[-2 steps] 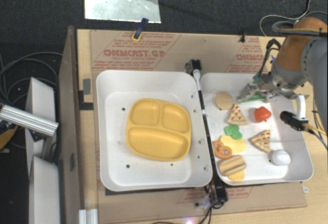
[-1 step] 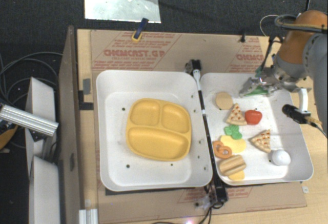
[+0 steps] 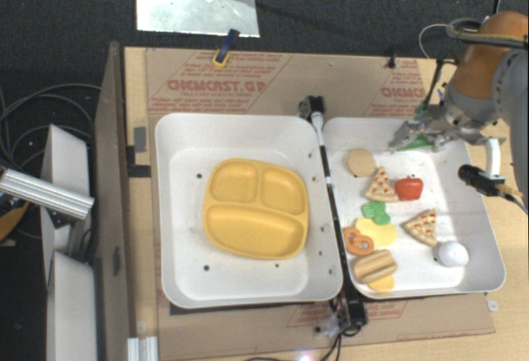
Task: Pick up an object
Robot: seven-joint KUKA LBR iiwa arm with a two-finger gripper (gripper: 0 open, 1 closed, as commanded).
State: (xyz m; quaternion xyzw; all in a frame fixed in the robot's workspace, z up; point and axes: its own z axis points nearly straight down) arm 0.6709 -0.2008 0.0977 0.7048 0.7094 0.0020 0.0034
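While the tool [image 3: 416,136] grips a flat green piece [image 3: 420,142], glossy plastic food [image 3: 388,219] lies nearby.

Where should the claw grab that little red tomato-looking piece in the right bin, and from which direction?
Probably straight down from above, closing across the body of the red piece. It lies low on the floor of the right bin. The pizza slice sits close on its left, so the fingers would likely fit better at its near and far sides, where there is bare floor.
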